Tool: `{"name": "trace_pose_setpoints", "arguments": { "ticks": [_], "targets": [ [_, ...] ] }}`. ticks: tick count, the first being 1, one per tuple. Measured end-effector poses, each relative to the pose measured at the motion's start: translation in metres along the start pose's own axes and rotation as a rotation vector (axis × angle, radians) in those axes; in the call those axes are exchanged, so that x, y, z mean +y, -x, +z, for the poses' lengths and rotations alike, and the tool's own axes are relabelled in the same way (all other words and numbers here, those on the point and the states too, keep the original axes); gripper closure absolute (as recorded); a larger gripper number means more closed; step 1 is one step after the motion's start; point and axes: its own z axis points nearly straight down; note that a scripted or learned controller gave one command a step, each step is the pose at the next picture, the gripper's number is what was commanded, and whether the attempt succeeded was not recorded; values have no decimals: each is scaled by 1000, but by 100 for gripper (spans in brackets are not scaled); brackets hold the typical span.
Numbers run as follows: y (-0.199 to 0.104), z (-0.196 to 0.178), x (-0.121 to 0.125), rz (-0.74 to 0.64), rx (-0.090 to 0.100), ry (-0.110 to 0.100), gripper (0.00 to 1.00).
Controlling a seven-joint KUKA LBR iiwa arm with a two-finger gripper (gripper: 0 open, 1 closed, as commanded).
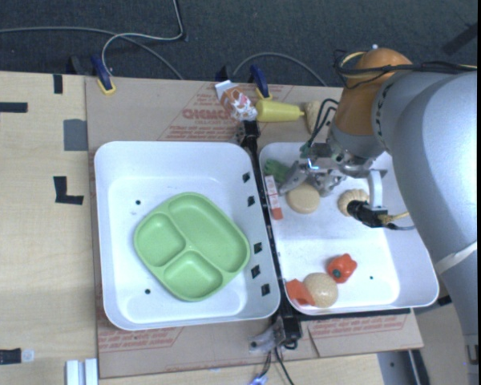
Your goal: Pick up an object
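We hang our gripper (pixel 319 175), its jaws seemingly apart and holding nothing, just above the pale round bun (pixel 303 200), which lies directly below-left in the right bin (pixel 401 295).

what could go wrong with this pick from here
The tool sits low in the right bin, just above a beige round item and beside a green item by the dividing wall. It may nudge either one aside, or close on two at once. A rounded item may well roll away.
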Motion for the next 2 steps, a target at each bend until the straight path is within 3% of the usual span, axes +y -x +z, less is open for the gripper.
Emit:
{"name": "trace_pose_setpoints", "arguments": {
  "ticks": [1, 2],
  "targets": [
    [2, -9, -2, 0, -5, -5, 100],
    [-62, -102, -45, -7, -10, 46, 100]
  ]
}}
